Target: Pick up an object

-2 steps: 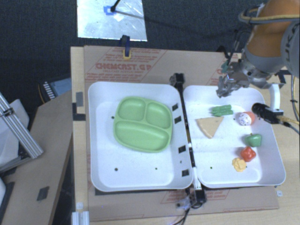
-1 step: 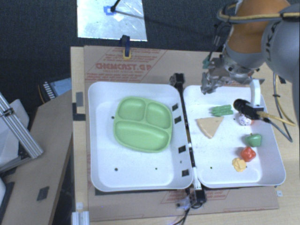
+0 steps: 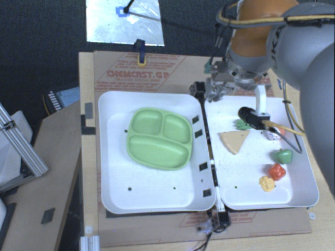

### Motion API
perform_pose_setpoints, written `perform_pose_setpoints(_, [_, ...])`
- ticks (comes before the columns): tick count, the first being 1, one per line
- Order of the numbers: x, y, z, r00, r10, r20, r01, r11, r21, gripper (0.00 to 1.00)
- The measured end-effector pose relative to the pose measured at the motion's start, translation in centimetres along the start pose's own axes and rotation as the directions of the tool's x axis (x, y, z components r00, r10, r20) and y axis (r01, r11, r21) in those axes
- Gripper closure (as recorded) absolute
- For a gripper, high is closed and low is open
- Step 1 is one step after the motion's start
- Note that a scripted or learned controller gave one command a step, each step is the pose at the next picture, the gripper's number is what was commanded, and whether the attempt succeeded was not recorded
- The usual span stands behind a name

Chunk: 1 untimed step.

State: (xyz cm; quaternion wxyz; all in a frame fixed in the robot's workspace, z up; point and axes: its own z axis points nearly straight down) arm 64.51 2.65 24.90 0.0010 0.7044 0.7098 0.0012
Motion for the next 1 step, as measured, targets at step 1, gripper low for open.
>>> perform_pose_setpoints(1, [4.66, 0.04, 0.21, 1.000, 0.001, 0.000, -0.001, 1.000, 0.000, 1.00])
